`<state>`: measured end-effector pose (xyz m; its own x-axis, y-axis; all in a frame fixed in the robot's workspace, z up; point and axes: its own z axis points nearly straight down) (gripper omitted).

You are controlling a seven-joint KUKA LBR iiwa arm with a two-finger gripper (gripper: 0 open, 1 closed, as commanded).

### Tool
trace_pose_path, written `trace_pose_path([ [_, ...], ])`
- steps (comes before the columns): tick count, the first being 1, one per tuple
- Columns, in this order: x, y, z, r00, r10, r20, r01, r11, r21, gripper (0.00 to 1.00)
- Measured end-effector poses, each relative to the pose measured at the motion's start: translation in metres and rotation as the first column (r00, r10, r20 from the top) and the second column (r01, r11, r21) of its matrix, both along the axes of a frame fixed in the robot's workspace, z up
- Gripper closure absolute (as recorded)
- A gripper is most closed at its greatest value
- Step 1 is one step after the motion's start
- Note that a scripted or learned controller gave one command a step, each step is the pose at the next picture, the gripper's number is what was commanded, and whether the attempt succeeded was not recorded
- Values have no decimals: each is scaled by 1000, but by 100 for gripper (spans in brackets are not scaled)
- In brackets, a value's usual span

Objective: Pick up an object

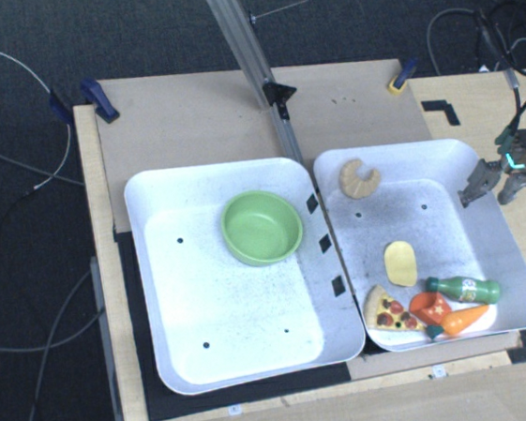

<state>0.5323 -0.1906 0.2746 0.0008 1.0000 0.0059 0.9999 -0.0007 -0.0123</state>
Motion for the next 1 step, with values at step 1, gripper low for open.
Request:
trace_pose_path([
  [1, 1, 0, 3, 1000, 1, 7, -1, 1000, -1, 0],
])
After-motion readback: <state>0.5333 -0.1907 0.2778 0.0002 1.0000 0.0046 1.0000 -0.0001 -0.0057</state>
